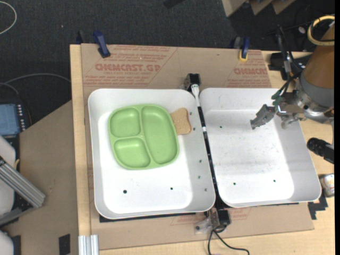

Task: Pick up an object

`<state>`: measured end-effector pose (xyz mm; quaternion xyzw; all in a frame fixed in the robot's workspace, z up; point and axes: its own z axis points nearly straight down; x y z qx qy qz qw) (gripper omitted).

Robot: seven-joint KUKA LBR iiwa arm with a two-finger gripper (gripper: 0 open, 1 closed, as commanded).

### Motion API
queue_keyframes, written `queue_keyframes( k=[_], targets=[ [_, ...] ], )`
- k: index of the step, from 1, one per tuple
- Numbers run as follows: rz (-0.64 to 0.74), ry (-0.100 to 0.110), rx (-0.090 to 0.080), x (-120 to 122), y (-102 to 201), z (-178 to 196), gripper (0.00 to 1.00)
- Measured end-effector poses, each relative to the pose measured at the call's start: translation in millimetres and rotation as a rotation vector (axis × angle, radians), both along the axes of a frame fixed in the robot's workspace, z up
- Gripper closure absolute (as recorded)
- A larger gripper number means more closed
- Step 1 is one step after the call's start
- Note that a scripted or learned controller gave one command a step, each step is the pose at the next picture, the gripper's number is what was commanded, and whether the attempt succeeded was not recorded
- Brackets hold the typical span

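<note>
Where plate (pixel 143 137) overlaps it, tan piece (pixel 182 121) half hidden.

Two shallow white bins sit side by side on a bench topped with a brown cardboard sheet (pixel 133 70) printed in red lettering. The left bin (pixel 106 195) and the right bin (pixel 265 190) meet along a dark seam at centre. A blue clamp (pixel 101 43) grips the sheet's edge at 11 o'clock, and a second clamp (pixel 244 49), blue and yellow, holds it at 1 o'clock. Dark carpet (pixel 106 9) stretches beyond the bench toward 12 o'clock. A cable (pixel 220 243) trails off the bench's near edge at 6 o'clock. A metal rail (pixel 21 187) lies at 8 o'clock.
</note>
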<state>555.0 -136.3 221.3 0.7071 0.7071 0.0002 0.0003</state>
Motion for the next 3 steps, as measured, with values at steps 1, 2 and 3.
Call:
queue_keyframes(
  k=[1, 2, 3],
  targets=[
    [0.003, -0.02, -0.004, -16, 14, 194, 0.0],
    [0.005, -0.019, -0.001, -43, 55, 323, 0.0],
    [0.007, 0.002, 0.002, -76, 113, 315, 0.0]
  ],
)
